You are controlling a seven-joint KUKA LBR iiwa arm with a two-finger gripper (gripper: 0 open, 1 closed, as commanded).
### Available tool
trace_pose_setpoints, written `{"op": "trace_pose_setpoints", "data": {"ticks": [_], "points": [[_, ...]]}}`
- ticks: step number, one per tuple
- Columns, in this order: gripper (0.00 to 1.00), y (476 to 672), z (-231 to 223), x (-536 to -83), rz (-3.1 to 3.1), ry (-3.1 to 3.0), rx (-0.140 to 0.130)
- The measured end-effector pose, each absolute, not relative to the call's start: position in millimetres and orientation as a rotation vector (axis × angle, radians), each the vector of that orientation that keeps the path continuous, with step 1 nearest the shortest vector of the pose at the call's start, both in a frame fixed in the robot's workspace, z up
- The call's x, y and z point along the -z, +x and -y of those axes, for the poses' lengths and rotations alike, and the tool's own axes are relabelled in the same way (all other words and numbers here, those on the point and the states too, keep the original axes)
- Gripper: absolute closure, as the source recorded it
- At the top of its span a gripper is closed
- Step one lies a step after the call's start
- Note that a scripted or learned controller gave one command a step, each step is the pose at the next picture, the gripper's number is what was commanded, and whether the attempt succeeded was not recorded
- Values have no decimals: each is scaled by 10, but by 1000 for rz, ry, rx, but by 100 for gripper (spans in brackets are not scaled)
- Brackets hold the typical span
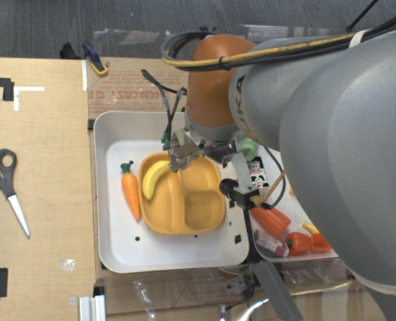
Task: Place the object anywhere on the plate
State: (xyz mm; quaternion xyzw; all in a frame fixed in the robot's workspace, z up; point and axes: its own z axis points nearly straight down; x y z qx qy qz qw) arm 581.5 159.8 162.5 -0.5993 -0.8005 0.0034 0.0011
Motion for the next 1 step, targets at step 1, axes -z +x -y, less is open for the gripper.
{"op": "trace_pose_setpoints", "data": {"ticks": [1], "points": [[100,5261,-1206,-2898,2733,-1551,-3]]}}
